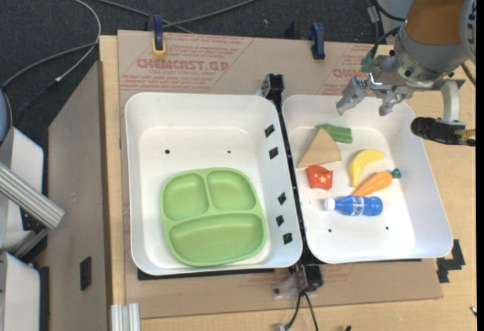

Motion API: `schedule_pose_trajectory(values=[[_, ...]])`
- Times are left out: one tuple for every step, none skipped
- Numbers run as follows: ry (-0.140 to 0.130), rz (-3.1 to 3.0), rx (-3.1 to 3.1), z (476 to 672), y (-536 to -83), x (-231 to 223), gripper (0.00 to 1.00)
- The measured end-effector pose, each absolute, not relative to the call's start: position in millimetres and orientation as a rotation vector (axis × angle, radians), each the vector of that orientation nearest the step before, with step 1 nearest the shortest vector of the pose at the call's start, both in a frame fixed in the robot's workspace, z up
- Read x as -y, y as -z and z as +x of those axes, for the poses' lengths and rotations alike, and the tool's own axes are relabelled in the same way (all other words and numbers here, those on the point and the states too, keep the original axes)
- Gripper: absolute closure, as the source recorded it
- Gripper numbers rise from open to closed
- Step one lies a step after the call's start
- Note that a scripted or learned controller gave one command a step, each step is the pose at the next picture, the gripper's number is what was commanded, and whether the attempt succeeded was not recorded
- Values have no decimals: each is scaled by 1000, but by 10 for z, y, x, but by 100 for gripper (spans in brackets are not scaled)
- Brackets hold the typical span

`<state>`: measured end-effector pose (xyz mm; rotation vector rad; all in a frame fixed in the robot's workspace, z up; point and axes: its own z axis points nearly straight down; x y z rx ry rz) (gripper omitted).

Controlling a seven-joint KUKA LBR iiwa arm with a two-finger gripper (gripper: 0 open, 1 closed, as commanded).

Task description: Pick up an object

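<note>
Toys sit bunched in the right bin [423, 239], and the pincer [372, 98] hangs over that bin's far rim with its two fingers spread wide and nothing between them. Below and toward the camera lies the choice of targets: a tan wedge [321, 148] with a green piece [337, 133] just behind it, a small red block [320, 177] in front of the wedge, a yellow banana [364, 164], an orange carrot [373, 183] touching the banana's lower side, and a blue bottle [357, 205] lying on its side nearest the camera. The left bin [144, 171] holds only a green divided plate [214, 214], well apart from the arm. The step in hand looks like the approach, with no object yet picked. To do it well, the arm should probably settle on one toy with free space on two sides; the bottle looks the cleanest bet, lying a little apart from the rest, and a grip across its narrow body, fingers straddling it, seems likelier to hold than one along its length. The banana and carrot press together, so fingers coming down there risk landing on both or nudging one away. The wedge's sloped faces could squirt out of a squeeze. Coming straight down, centred, and shutting only once the fingers reach low beside the toy would seem the safest way.
</note>
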<state>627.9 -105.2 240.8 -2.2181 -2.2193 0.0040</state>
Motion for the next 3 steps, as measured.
schedule_pose_trajectory(values=[[-8, -2217, 2215, 6251, -1785, 1111, 0], [-8, -2216, 2215, 6264, -1152, 1157, 0], [4, -2217, 2219, 6291, -880, 1143, 0]])
